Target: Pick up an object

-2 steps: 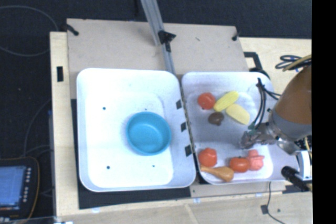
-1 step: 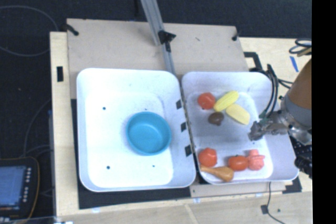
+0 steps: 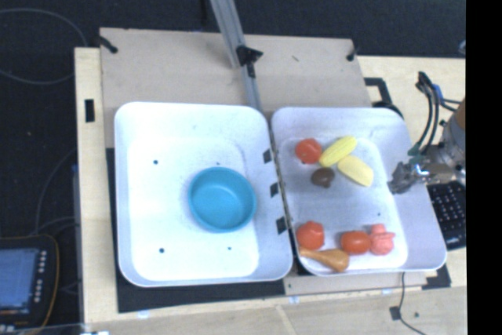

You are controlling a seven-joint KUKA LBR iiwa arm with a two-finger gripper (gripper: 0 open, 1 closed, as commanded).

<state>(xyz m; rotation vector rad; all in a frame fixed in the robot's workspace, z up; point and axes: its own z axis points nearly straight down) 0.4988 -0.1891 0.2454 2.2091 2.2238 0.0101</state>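
**Gripper at the right bin's edge, toy food untouched**

Hanging over the right rim of the right shallow white bin (image 3: 369, 118), the grey two-finger gripper (image 3: 401, 176) sits at the end of the arm reaching in from the right. Nothing shows between its fingers, and whether they are spread or closed cannot be told at this size.

Inside that bin lie the small toy foods. Near the far side, a red round piece (image 3: 308, 151) sits just beside a yellow corn-like piece (image 3: 339, 150), which touches a second, paler yellow oblong piece (image 3: 357, 170). A small dark brown round piece (image 3: 322, 178) lies just below them. Along the near side are a red blocky piece (image 3: 311, 234), an orange pear-shaped piece (image 3: 328, 258), a red-orange oval piece (image 3: 355, 242) and a pink piece (image 3: 382, 240), the last two touching. The pale yellow piece is the nearest to the gripper, yet apart from it.

The left shallow white bin (image 3: 141, 137) holds a blue plastic bowl (image 3: 222, 198), upright, near its middle.
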